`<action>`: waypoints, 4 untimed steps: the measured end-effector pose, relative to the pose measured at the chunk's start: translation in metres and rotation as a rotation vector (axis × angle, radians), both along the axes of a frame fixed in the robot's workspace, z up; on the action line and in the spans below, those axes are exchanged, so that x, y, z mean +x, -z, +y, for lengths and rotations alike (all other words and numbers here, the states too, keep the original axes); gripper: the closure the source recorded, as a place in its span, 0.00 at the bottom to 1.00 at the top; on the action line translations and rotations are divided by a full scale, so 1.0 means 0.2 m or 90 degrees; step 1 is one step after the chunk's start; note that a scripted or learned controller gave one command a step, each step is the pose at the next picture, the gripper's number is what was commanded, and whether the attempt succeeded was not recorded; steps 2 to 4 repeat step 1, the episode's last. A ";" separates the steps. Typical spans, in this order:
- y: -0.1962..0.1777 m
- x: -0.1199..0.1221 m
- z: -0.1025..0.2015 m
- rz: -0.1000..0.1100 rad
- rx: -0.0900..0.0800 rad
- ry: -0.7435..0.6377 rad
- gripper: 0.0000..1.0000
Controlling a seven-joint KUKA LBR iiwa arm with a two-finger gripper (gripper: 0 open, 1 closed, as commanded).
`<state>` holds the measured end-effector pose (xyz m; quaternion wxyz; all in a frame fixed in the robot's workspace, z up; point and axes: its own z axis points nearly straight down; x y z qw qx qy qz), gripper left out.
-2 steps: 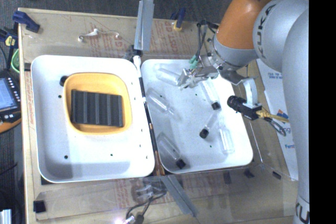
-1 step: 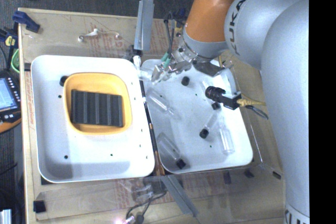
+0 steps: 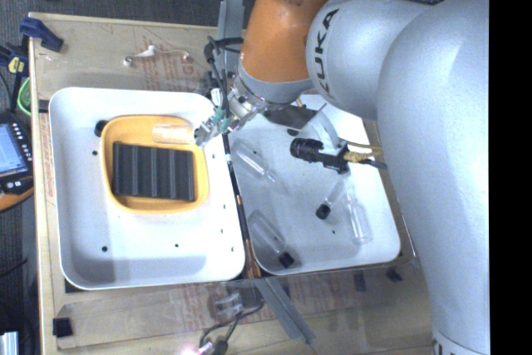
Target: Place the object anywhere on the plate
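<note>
The gripper hangs over the right rim of the plate in the left bin. A pale peg-like object lies at the plate's top edge, touching the tips; whether it is clamped I cannot tell. Release low, inside the rim, then lift straight up.

The only readable lettering is the brand name "KUKA", in dark capitals on the grey rounded casing of the robot arm, just beside its orange band. The letters run sideways down the casing, nearest the band. A small dark handheld screen device at the far left, well apart from the arm, shows marks too small to read.
</note>
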<state>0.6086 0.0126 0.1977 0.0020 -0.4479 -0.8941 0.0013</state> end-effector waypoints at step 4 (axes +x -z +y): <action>0.00 0.00 0.00 0.000 0.000 0.000 0.00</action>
